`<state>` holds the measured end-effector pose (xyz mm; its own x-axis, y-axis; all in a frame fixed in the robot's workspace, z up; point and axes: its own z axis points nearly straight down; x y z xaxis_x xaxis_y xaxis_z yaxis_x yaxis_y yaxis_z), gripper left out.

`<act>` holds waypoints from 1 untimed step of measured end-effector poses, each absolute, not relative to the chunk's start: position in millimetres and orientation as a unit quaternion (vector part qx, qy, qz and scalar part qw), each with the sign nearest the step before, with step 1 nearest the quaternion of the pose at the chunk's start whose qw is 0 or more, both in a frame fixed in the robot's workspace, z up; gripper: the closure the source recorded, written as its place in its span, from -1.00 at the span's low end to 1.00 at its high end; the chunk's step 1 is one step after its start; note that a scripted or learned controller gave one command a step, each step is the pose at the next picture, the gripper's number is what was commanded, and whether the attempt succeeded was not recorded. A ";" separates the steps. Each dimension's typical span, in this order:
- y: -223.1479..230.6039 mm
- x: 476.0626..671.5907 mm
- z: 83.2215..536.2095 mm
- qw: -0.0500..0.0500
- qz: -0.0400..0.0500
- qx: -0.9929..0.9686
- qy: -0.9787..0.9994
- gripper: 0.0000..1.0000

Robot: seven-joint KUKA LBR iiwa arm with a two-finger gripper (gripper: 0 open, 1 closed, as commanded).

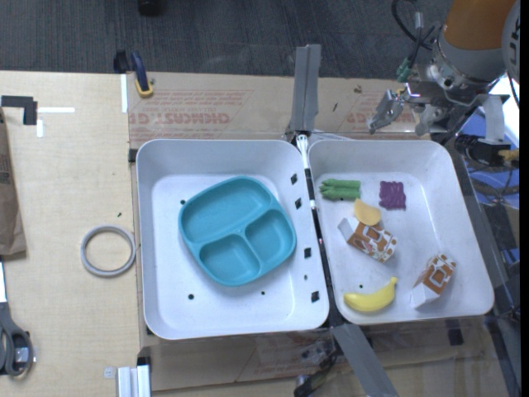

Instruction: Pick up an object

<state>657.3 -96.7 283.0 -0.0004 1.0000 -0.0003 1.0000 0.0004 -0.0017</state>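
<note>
The gripper (402,110) is hanging above the back edge of the right bin (463,190), fingers spread, holding nothing. The banana (369,297) and the other toys are lying in that bin, so the picking is not starting yet.

You see the arm (483,15) only in part — the frame's top and right edges cut it off at the upper right, and its orange band runs out of the picture. The gripper (405,110) below it is small and cluttered with cables, so you cannot tell how its fingers stand. At the lower left, the scissors (12,346) are cropped by the left edge — only the handles show. The brown paper (10,188) at the left edge is cut off too.
</note>
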 end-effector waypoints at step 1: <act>-70.8 659.4 413.1 0.000 0.001 -0.723 -0.691 -1.00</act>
<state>659.4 -70.8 413.1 0.0464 0.9989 -0.0022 0.9989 -0.0464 -0.0011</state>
